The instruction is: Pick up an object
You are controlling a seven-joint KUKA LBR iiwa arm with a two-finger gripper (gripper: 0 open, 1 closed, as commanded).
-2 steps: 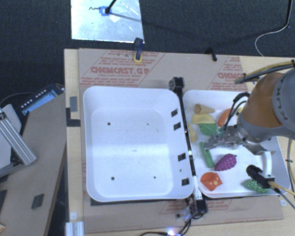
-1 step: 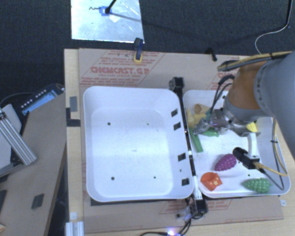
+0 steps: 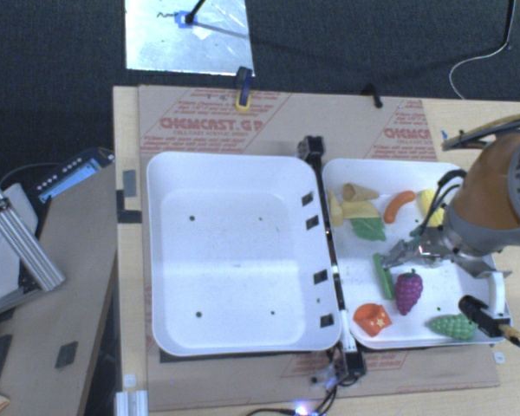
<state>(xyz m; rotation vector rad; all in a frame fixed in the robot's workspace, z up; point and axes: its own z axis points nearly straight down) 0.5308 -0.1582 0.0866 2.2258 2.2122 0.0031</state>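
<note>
Because the toys crowd one another in the right bin (image 3: 496, 277), we judge the chief risk to be a miss or a double catch: the gripper (image 3: 397, 255) hangs just above the green bean-like piece (image 3: 383, 277) and the purple grape bunch (image 3: 408, 291), and a descent from here could push one aside or close on both together. We think the grapes, being knobbly, may roll out of a pinch, and the thin green piece may slip flat under the tips. Whether the fingers are spread or closed we cannot tell; they are dark and small against the arm (image 3: 494, 204), and nothing visibly sits between them.

Counting the right bin, in the right half of the frame, we find:
- one orange carrot-like toy (image 3: 399, 203) near the top
- one pale yellow piece (image 3: 358, 192) at upper left of that bin, and a yellow one (image 3: 357, 210) beneath it
- one leafy green piece (image 3: 369, 229)
- one yellow item (image 3: 427, 201) partly behind the arm
- one purple grape bunch
- one long green piece
- one red-orange piece (image 3: 372, 319) at lower left
- one bumpy green piece (image 3: 452, 326) at lower right

Two white bins stand on the bench; the left bin (image 3: 234, 251) fills the centre of the frame.
</note>
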